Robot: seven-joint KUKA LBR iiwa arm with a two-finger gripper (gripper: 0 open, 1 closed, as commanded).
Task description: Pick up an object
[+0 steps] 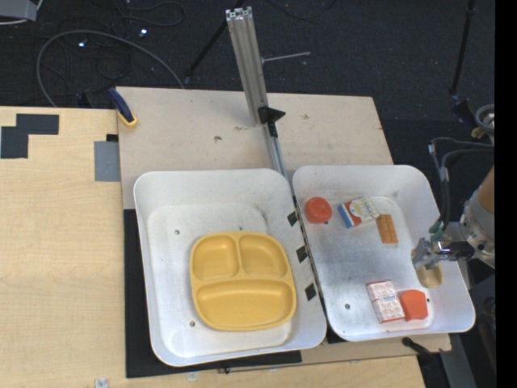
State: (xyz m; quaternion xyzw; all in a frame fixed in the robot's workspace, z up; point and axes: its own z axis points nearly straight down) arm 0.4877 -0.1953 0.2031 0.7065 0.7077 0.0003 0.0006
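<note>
The right bin (355,253) holds several small objects: a red-orange round piece (318,210), a small white carton with red and blue print (359,211), a brown block (388,229), a pink-and-white box (384,301) and an orange cube (414,305). My gripper (430,255) hangs over the bin's right edge, reaching in from the right. A tan object (433,277) lies right beneath it, at the bin's sloping wall. Whether the gripper touches it is unclear.
The left bin (161,208) holds a yellow divided plate (241,280). An aluminium post (250,63) rises behind the bins at the back centre. A blue and yellow tool (123,108) lies on the board at the back left. Cables hang at the far right.
</note>
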